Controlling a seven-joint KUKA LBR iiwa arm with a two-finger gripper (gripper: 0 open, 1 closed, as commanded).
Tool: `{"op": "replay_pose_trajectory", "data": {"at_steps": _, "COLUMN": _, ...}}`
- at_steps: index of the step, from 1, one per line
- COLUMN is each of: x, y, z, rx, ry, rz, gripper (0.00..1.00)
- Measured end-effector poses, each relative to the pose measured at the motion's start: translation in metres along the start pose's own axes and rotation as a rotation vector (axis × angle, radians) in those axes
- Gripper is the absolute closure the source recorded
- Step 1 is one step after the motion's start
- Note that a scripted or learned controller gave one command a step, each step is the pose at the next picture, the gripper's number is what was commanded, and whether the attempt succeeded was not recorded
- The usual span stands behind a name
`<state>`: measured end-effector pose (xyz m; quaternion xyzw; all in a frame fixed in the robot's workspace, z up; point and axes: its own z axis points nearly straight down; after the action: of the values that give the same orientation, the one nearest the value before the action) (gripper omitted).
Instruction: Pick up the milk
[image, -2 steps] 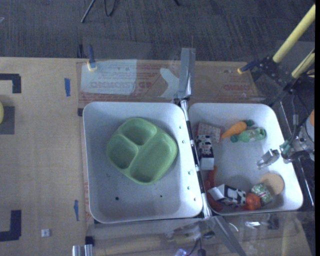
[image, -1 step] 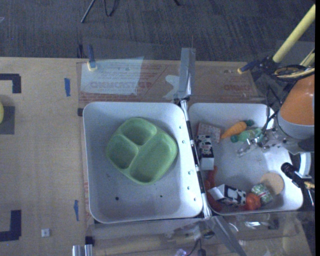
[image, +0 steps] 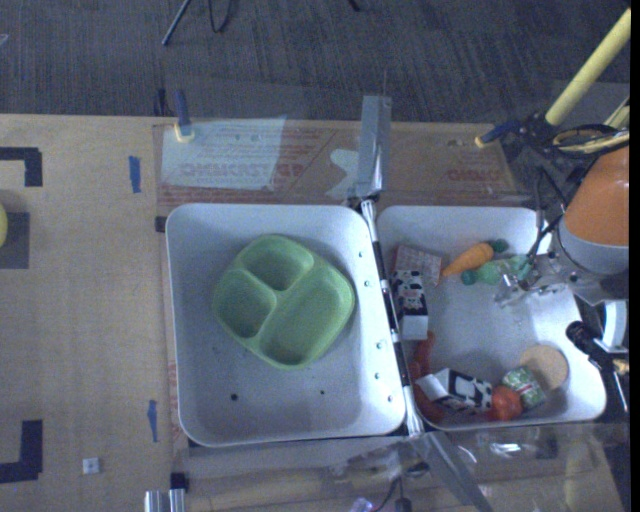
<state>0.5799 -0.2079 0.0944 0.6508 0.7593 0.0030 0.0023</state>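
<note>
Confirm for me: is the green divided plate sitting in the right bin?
No, the green divided plate lies in the left bin.

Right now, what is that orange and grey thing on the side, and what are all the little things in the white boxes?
You are looking down from a camera fixed above a workbench. The orange and grey thing is a robot arm reaching in from the right. A program steers it, and its job is to pick up the milk.

Two shallow white bins sit side by side. The left bin has a green plate with three sections in it. The right bin has toy food: a carrot, a round cookie-like piece, a red tomato-like piece, and two cartons with black and white cow spots. One carton lies by the bin's left wall, the other near the front; these look like the milk.

I cannot make out the gripper clearly, and nothing looks lifted.
</note>
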Motion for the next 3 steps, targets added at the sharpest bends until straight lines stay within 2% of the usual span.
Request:
{"op": "replay_pose_trajectory", "data": {"at_steps": 1, "x": -0.004, "y": -0.078, "z": -0.085, "rx": 0.010, "ry": 0.001, "rz": -0.043, "gripper": 1.00}}
{"op": "replay_pose_trajectory", "data": {"at_steps": 2, "x": -0.005, "y": -0.076, "z": -0.092, "rx": 0.010, "ry": 0.001, "rz": -0.044, "gripper": 1.00}}
{"op": "replay_pose_trajectory", "data": {"at_steps": 3, "x": 0.000, "y": -0.099, "z": -0.108, "rx": 0.010, "ry": 0.002, "rz": -0.153, "gripper": 1.00}}
